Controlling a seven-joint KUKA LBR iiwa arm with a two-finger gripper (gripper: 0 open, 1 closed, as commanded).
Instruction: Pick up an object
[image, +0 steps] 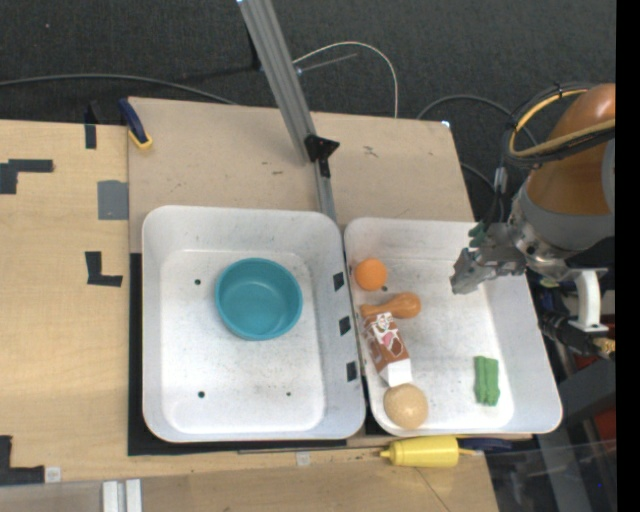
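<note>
The left bin (170, 400) holds a teal bowl (260, 298). The right bin (535, 400) holds an orange ball (371, 274), a small gourd (395, 306), a brown packet (387, 345), a tan ball (406, 405) and a green block (486, 380). The gripper (467, 276) hangs over the right bin's far side, nothing between its fingers; whether they are spread, I cannot tell.

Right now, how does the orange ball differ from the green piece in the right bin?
The orange ball is round and orange; the green piece is long, narrow and green. The orange ball sits by the right bin's left wall, near its far end, while the green piece lies toward the bin's near right corner, lengthwise along the bin. The orange ball looks slightly wider, the green piece longer. Both are small, lie loose in the same bin, and are apart from the gripper.
</note>
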